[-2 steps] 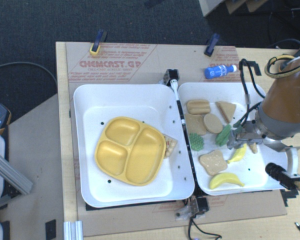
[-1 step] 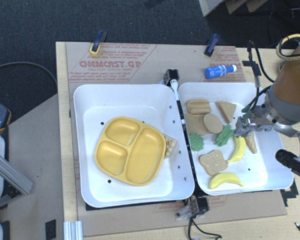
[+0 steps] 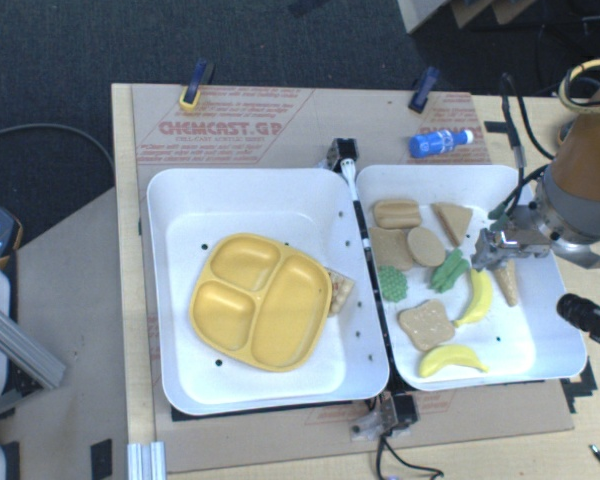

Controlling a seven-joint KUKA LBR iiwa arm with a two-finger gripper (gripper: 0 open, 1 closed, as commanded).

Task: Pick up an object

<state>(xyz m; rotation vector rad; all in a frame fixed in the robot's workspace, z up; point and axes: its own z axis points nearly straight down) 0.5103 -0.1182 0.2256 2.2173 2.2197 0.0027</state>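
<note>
My gripper (image 3: 488, 251) hangs low over the right bin (image 3: 540, 363), just right of a green toy vegetable (image 3: 448, 271) and above the upper end of a yellow banana (image 3: 476, 296). Nothing shows between its fingers. Around it lie tan toy foods: a bread roll (image 3: 397, 212), a wedge (image 3: 454, 221), a round biscuit (image 3: 427, 246), a toast slice (image 3: 426, 322) and a cone-shaped piece (image 3: 507, 283). A second banana (image 3: 452, 360) rests near the bin's front. A green leafy piece (image 3: 393, 284) sits by the bin's left wall.
The left bin (image 3: 180, 218) holds a yellow divided plate (image 3: 261, 300) with a small tan cracker (image 3: 340, 290) at its right edge. A blue bottle (image 3: 440, 143) lies on the board behind the right bin. Clamps sit between the bins.
</note>
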